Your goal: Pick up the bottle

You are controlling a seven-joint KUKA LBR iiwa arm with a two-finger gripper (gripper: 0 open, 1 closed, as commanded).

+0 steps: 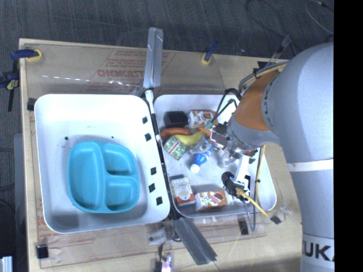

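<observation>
The bottle [199, 161] is small and pale with a blue cap, and it lies near the middle of the right bin [271, 196]. My gripper [215, 139] hangs low in that bin, just up and to the right of the bottle and beside a yellow banana [191, 138]. Its tip is lost among cables and clutter. The grey wrist with the orange band [249, 113] sits behind it to the right.
Around the bottle in the right bin lie a black object [176, 118], a green carton [173, 148], an orange-printed carton [199, 117], and two more cartons [182, 190] [211, 199] near the front. The left bin [51, 118] holds a blue divided tray [103, 176].
</observation>
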